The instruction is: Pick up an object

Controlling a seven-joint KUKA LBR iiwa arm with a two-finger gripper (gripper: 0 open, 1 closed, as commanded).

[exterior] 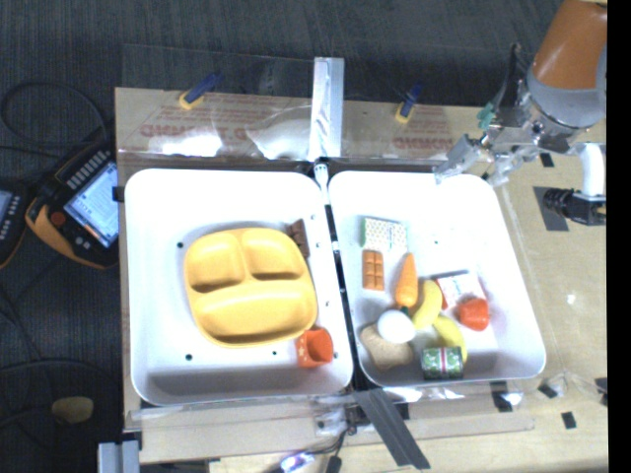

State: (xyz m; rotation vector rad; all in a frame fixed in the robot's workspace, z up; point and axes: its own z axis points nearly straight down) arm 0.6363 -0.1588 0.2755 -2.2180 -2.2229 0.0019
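Camera view: arm (572,47) cut off top right; jaws' (475,156) state unclear.

Arm reaches in at upper right; pincer (475,162) seemingly spread, holding nothing.

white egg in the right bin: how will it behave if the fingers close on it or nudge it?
The egg looks smooth and rounded, so it may squirt out of a pinch. It sits wedged against the banana and carrot, so it probably won't roll far. Likely light plastic toy food.
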